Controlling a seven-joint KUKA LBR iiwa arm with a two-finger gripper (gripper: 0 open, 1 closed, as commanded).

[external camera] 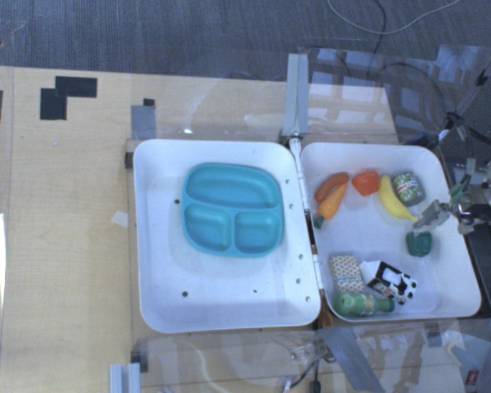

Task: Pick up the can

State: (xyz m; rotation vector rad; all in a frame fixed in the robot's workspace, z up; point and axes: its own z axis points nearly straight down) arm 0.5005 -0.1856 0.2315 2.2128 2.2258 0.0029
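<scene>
Green-labelled and silver-rimmed, the can [407, 187] lies in the far right part of the right bin [466, 297], tipped so its round end faces up toward the camera. It touches the upper end of the banana [393, 201], which curves down and to the right from there. Left of the banana sits a red-orange tomato [365, 182], and left of that a carrot [332, 195] lies on a slant near the wall between the bins.

Below the banana's lower tip, a dark green block [420, 243] rests on the bin floor. Along the near wall lie a patterned box [345, 272], a black-and-white cow toy [392, 282] and a green bottle [362, 304] on its side, the three close together.

The tool [435, 214] reaches in over the bin's right rim, its pale fingers just above the green block and well apart from the can. How far the tool is open I cannot tell, and nothing is seen in its grip.

The left bin [159, 301] carries a blue tray [232, 209] with three compartments, set near its middle. Both bins stand on a pale wooden surface [57, 244].
</scene>
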